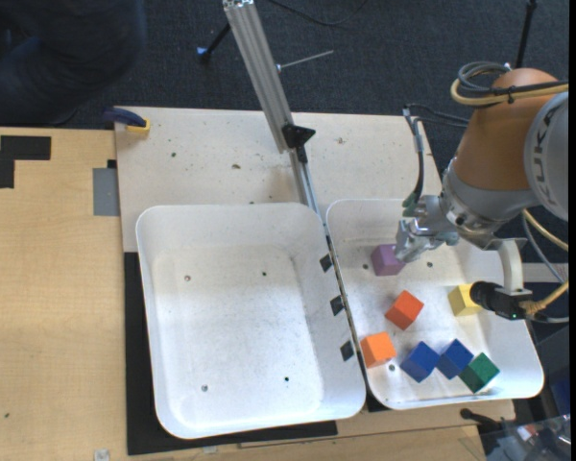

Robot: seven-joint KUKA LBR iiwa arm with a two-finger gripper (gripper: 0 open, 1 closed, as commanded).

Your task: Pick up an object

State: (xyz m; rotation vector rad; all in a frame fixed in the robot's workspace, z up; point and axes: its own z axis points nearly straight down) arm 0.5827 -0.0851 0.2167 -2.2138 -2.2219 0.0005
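Here, a grey and orange arm (504,161) reaches from the frame's right over the right white bin (528,377). Its hand (415,238) hangs just beside a purple cube (386,259), centre-right; whether it is open, I cannot tell. The cube looks light and rigid, best pinched across opposite flat faces.

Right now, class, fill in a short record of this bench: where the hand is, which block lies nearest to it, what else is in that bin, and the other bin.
hand: over the right bin, at its far end
nearest block: purple block, just beside the hand
other blocks in right bin: two orange, one yellow, two blue, one green
left bin: white, speckled floor
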